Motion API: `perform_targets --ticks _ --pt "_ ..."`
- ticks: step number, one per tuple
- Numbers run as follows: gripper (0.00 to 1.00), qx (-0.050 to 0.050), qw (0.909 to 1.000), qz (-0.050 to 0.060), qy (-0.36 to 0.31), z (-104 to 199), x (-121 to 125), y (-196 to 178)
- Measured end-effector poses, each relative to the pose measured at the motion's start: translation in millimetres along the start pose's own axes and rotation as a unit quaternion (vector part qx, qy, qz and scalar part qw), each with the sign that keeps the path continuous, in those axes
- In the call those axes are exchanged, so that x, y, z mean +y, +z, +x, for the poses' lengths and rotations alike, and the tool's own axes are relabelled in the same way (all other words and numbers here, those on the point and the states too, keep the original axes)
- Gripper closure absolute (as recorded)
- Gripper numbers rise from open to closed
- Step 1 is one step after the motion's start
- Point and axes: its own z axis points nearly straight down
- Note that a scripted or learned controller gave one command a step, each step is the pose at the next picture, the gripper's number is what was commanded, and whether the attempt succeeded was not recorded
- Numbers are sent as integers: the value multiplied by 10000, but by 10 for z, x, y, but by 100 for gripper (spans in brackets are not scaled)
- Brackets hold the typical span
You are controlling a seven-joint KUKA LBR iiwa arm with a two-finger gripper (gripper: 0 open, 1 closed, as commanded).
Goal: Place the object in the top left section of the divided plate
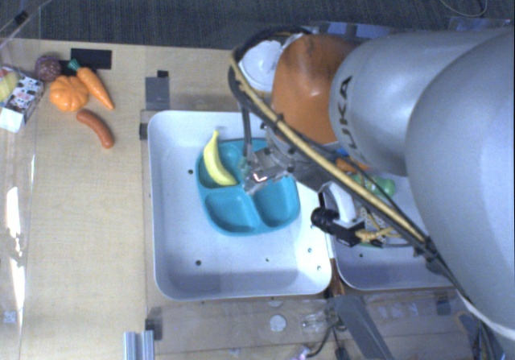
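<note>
One banana (214,163) lies in the top left section of the blue divided plate (241,217) inside the left bin (173,213), so I judge it placed, with my gripper (259,173) just beside it, holding nothing I can see.

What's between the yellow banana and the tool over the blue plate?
In the camera view, a bare strip of blue divided plate separates the yellow toy banana from the tool.
</note>
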Motion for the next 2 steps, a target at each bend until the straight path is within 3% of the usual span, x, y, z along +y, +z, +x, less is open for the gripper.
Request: perform_targets --ticks 1,2 --pt "100 -2 9906 -13 -1371 102 591 111" --pt "0 -3 9906 -14 -1368 99 591 110"
